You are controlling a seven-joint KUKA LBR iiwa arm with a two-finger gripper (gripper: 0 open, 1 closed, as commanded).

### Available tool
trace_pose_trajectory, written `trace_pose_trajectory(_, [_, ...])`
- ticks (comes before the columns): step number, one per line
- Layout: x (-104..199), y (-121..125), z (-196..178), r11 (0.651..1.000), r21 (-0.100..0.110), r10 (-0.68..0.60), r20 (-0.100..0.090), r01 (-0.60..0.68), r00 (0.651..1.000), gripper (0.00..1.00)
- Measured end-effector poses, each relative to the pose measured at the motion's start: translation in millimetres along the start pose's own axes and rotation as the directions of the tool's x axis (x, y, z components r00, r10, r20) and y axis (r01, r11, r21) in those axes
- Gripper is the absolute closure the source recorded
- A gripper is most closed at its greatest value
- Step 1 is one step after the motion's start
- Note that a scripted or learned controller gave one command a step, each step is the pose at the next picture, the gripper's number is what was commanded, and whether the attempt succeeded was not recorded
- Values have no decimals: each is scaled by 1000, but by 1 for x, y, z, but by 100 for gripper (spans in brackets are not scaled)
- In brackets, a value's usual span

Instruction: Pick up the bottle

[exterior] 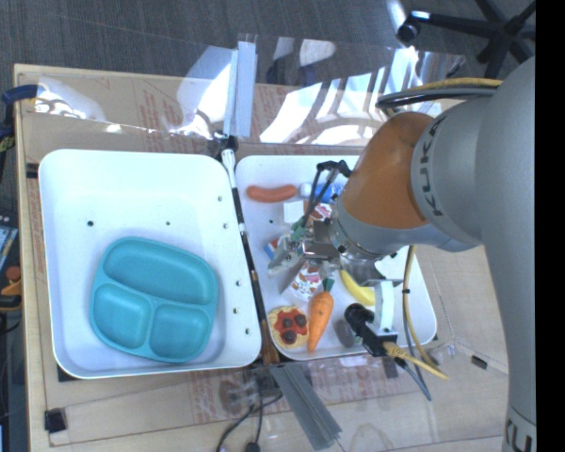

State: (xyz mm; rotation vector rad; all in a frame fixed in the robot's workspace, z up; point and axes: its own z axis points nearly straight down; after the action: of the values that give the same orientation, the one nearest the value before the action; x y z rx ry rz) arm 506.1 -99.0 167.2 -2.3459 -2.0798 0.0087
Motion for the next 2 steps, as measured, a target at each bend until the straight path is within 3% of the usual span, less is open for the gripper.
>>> trace_pose_trajectory(1, [-16,86,71,1000,-14,-1,1,1,1000,0])
trace_pose_trajectory(2, [-2,23,71,994,-19,108,4,-108,994,0])
